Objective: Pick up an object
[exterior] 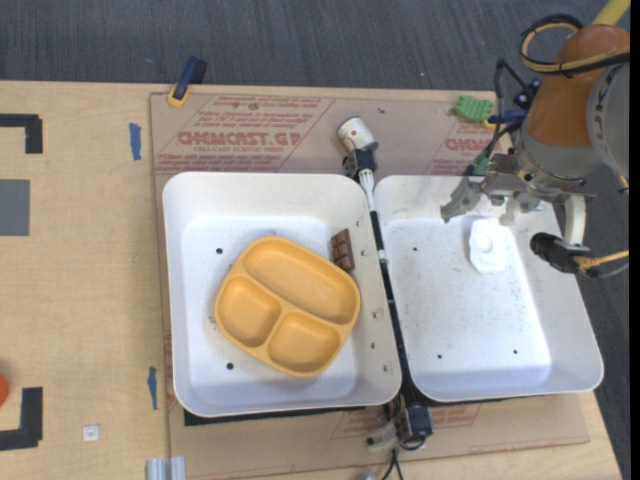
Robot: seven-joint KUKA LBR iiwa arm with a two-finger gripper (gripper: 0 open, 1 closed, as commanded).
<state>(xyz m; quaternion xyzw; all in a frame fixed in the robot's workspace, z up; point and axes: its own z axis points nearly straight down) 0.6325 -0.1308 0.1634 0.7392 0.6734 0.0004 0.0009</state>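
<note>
In the right bin (560, 368) a small white object (487, 249) lies near the far wall. My gripper (482, 206) hangs just beyond and above it, open, its two grey fingers spread apart with nothing between them. A yellow three-compartment plate (288, 305) rests in the middle of the left bin (190, 268). A small brown object (343, 251) sits against that bin's right wall, next to the plate's far corner.
The arm's orange band and grey wrist (570, 108) lean in over the right bin's far right corner. A green item (473, 108), a blue-and-yellow clamp (187, 78) and a white-capped fixture (355, 136) sit on the cardboard behind the bins.
</note>
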